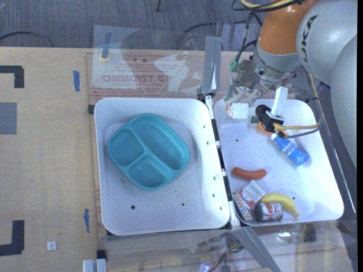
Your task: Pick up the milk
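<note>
I see the gripper (241,98) over the right bin's (323,169) far-left corner; whether its fingers are spread or closed, I cannot tell. A small white object (238,110), possibly the milk, sits right beneath it. The same bin holds a blue bottle (290,150), sausage (248,173), banana (281,202), and can (267,211). The left bin (113,208) holds a teal divided plate (148,150).

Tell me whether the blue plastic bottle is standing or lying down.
Lying down: the blue plastic bottle rests lengthwise on the right white bin's floor, white cap toward the upper left.
</note>
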Motion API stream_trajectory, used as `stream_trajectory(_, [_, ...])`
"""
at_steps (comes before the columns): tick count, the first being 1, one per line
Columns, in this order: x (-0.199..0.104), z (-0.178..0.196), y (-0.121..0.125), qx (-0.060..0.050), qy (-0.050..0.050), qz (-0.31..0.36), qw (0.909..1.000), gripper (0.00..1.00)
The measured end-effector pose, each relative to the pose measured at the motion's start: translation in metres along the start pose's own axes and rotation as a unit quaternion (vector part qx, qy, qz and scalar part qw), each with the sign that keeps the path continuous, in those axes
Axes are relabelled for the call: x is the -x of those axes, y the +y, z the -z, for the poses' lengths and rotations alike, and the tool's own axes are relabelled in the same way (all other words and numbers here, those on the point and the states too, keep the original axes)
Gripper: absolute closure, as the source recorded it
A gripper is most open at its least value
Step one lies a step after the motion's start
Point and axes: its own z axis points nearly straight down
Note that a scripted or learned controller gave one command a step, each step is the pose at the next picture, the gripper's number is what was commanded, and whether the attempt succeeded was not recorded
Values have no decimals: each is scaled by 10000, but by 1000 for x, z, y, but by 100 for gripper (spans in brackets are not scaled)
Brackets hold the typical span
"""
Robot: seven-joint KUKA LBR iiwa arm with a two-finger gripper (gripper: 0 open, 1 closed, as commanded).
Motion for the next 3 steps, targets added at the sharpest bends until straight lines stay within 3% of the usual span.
stream_trajectory(1, [-22,65,-1,17,-3,-371,9993,100])
stream_trajectory(2, [55,88,1,21,-4,-1264,9920,100])
stream_trajectory(3, [50,22,-1,2,2,249,9997,100])
